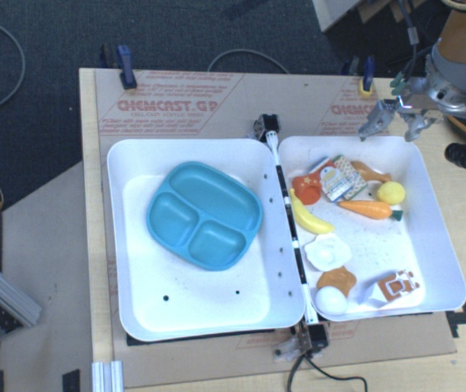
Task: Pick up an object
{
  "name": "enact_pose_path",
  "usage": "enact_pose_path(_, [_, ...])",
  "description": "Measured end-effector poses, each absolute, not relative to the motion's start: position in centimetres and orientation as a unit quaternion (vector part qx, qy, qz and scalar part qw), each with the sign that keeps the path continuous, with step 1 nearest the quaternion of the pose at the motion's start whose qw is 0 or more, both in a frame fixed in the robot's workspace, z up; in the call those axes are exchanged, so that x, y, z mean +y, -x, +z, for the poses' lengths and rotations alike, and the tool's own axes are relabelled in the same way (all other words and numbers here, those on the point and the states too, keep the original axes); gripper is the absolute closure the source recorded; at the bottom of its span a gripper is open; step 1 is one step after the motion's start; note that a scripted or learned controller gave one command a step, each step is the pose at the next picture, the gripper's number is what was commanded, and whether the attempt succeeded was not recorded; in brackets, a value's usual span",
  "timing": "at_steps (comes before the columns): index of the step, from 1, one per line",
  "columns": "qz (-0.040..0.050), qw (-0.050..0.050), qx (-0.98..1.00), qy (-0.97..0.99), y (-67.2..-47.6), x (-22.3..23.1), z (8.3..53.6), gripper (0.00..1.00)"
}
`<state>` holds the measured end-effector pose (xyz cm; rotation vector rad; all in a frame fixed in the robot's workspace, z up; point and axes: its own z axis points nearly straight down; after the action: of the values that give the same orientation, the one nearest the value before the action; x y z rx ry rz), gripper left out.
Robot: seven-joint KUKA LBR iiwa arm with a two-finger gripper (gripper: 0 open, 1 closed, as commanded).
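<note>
My gripper point(396, 124) hangs above the far edge of the right bin point(434, 219), its two fingers spread apart and nothing between them. Below it in that bin lie a foil snack packet point(343, 179), a red tomato point(306, 189), a yellow lemon point(391, 192), an orange carrot point(365, 209), a banana point(307, 218), a white fried egg point(328, 251), a brown bun point(337, 281), a white egg point(329, 300) and a small red-and-white toy point(398, 285).
The left bin point(135, 284) holds a blue divided plate point(204, 214). A black hinge clamp point(266, 125) sits between the bins at the far side. Blue clamps point(124, 62) grip the board's back edge.
</note>
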<state>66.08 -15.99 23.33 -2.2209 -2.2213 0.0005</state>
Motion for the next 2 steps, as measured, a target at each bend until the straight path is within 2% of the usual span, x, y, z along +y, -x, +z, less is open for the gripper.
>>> enact_pose_path(1, [0.0040, 0.006, -0.705, 0.709, -59.5, -19.2, 13.7, 0.00])
enact_pose_path(2, [-0.0023, 0.002, -0.707, 0.708, -59.3, -18.9, 8.5, 0.00])
